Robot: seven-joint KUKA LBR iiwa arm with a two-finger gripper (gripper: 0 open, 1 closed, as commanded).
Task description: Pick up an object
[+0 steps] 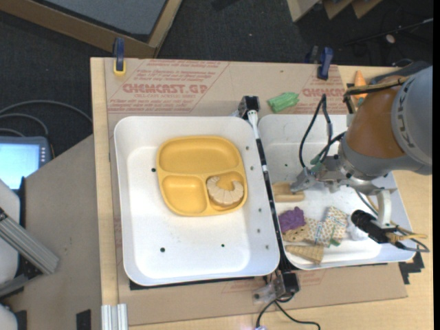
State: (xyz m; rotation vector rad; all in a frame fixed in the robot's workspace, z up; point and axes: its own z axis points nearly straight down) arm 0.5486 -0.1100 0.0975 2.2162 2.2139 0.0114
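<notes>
Two white bins sit on the counter [172, 81]; the arm [375, 126] hangs over the right bin [289, 133]. Fingers [302, 182], spread apart and empty, hover just above a tan block [287, 193]. Approach step; next, lower and close.

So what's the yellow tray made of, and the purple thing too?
The yellow tray looks like smooth, hard plastic: even colour, soft sheen, and moulded compartments with rounded edges. The purple thing looks matte and lumpy, perhaps soft rubber or foam shaped like toy grapes; it is too small to be sure.
</notes>
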